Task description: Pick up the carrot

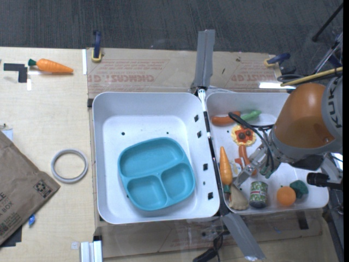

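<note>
While the arm reaches in from the right, layout left to right:
Surface, far left: second carrot (50, 66) lying loose near the back edge; brown cardboard box (19, 187) at the lower left; grey tape ring (69, 165) just beside the left bin.
Left bin (103, 146): holds a teal three-compartment plate (157, 173), set toward the front.
Right bin (322, 201): task carrot (224, 166) lies lengthwise against the left wall, tip pointing back – untouched.
Other items there: red sausage-like piece (222, 120) and green piece (250, 114) at the back, yellow-and-red toy (243, 136) mid-bin, small can (258, 194), orange ball (286, 196) and dark green piece (299, 188) along the front.
Gripper (252, 165): low in the right bin, just right of the carrot, near it but apart – jaws state: cannot tell, nothing visibly held.
</note>
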Action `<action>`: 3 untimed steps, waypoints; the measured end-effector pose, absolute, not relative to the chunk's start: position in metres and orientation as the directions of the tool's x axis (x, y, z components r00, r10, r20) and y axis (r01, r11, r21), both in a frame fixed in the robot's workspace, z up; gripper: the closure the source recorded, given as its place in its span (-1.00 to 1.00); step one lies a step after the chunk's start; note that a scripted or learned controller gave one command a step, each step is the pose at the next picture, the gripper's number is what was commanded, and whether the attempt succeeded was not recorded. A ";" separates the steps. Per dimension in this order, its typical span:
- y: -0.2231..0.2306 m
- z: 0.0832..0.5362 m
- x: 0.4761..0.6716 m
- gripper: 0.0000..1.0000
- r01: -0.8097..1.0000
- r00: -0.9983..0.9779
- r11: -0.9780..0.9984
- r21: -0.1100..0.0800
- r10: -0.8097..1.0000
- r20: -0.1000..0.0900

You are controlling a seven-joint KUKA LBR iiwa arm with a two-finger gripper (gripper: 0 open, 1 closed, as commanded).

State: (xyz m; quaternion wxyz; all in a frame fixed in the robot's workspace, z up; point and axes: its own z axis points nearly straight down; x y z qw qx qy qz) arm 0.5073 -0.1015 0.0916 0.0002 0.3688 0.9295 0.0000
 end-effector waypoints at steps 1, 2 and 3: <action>-0.104 0.101 0.508 1.00 0.691 -0.723 0.723 0.000 0.691 -0.004; -0.020 0.191 0.535 1.00 0.842 -0.540 0.540 0.000 0.842 -0.001; -0.008 0.206 0.483 1.00 0.808 -0.590 0.590 -0.002 0.808 0.001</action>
